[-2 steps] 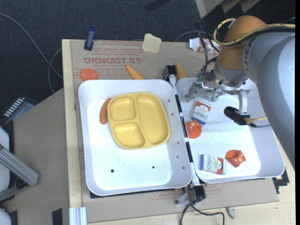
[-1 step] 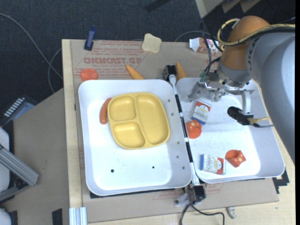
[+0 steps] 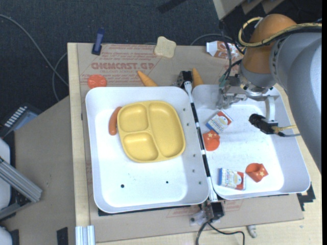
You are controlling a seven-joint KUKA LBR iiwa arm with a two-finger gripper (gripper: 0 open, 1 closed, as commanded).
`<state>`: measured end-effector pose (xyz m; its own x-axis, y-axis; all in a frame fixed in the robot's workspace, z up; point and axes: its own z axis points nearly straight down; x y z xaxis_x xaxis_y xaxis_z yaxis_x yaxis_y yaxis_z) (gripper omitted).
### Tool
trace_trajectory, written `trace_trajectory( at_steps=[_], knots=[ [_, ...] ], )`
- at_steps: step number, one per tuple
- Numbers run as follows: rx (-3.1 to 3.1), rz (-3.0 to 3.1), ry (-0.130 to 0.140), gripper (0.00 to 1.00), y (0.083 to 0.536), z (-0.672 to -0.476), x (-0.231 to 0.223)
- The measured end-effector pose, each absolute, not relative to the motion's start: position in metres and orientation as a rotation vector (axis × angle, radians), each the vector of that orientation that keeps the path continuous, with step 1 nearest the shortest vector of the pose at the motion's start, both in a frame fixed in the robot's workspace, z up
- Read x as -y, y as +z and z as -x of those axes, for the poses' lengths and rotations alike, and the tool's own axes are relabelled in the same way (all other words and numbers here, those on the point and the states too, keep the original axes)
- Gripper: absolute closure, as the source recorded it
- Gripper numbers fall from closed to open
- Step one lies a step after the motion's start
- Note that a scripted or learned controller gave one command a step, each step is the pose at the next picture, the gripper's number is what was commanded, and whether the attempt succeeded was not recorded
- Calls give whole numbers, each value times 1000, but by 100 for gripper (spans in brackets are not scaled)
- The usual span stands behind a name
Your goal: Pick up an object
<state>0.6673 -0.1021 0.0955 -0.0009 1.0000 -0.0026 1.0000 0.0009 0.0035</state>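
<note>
Hovering over the right bin (image 3: 286,180), at its far left corner: gripper (image 3: 228,97), finger state impossible to tell. Nothing seen held. Nearest candidate, small carton (image 3: 219,121), lies just below it. Approach step, judged. Next: descend over carton, then clamp.

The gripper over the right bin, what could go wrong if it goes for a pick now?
The gripper sits near the back-left corner of the right white bin, so it may strike the wall. The small red-and-white carton lies tilted just in front and could slide away. A closing grasp here might catch nothing.
</note>
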Motion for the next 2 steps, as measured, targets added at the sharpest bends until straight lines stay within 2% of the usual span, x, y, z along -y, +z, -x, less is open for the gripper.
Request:
trace_trajectory(
  at_steps=[1, 2],
  knots=[
    [-2220, -2218, 0, 0, 95, -667, 102],
    [-2221, -2223, -4, 0, 85, -629, 169]
  ],
)
